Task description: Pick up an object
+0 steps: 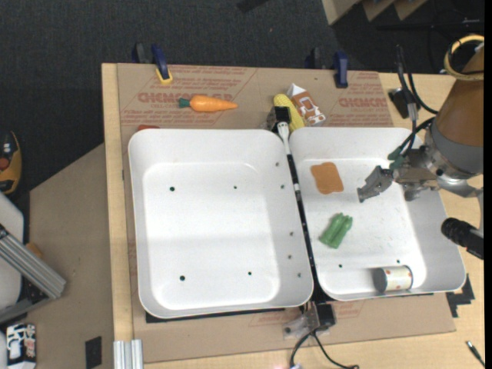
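Observation:
In the right bin point(430, 252) lie a flat orange-brown piece point(327, 178) near the back left, a green object point(336, 230) toward the middle, and a small white and grey can point(393, 278) on its side at the front edge. My gripper point(374, 185) hangs over the right bin, to the right of the orange-brown piece and above the green object. Nothing shows between its dark fingers.
The left bin point(154, 267) sits beside the right one. On the cardboard behind the bins lie a toy carrot point(207, 104) and a yellow and brown cluster of items point(296, 110). Blue clamps point(162, 66) hold the board's back edge.

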Action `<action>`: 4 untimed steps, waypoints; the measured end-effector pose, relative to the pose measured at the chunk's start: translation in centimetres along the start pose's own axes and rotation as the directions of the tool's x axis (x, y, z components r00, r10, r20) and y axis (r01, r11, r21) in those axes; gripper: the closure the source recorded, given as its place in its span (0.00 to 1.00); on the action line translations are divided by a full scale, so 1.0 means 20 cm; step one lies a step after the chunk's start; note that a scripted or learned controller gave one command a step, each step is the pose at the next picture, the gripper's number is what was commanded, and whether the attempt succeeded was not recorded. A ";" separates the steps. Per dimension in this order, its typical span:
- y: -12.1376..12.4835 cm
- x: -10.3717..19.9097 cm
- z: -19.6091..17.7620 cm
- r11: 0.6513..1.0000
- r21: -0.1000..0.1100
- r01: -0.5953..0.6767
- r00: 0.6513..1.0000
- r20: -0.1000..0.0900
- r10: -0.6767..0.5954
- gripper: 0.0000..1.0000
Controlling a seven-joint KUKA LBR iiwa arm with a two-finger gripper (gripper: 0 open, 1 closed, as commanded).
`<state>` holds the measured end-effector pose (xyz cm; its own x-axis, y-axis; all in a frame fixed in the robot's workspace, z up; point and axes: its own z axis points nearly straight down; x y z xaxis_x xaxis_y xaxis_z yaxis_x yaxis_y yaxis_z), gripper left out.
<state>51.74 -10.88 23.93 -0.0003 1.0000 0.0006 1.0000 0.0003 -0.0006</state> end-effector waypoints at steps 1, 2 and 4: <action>0.45 0.15 0.24 1.000 -0.004 0.005 1.000 0.000 -0.005 0.00; 0.44 0.13 0.17 1.000 -0.006 0.000 1.000 0.002 0.000 1.00; 0.58 0.89 -0.49 1.000 -0.010 0.010 1.000 -0.003 -0.010 1.00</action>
<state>63.27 6.87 33.77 -0.0101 0.9999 0.0036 0.9999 0.0101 0.0089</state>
